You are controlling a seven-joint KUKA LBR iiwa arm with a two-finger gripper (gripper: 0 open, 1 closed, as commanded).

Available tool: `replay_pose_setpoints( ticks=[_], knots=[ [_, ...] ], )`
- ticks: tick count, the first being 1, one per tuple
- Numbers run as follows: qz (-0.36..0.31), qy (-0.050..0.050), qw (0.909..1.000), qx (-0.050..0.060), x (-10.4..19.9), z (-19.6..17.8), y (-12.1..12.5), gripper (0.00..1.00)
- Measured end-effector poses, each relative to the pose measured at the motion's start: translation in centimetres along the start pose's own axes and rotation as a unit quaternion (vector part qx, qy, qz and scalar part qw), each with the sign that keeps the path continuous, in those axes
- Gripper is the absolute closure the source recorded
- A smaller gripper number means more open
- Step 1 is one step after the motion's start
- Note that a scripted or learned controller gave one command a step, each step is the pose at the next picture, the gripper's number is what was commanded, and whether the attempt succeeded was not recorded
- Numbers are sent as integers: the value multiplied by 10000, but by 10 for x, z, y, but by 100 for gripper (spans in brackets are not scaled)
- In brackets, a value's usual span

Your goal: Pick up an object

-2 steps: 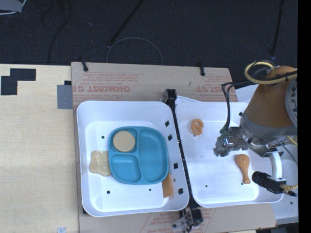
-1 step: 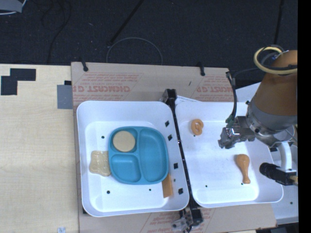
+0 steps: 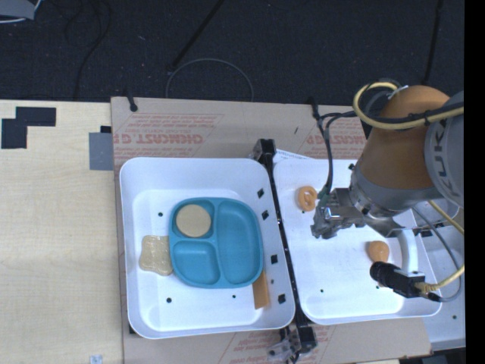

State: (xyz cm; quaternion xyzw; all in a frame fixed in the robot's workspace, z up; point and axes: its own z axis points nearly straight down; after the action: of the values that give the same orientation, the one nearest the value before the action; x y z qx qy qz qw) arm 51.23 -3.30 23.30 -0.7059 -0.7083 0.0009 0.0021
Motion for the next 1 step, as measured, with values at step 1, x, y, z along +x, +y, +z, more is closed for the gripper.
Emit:
replay_pose_setpoints(
  ticks=[1],
  knots=[
    [-2, -3, 10000, -2, 52, -7, 6, 100]
  ],
)
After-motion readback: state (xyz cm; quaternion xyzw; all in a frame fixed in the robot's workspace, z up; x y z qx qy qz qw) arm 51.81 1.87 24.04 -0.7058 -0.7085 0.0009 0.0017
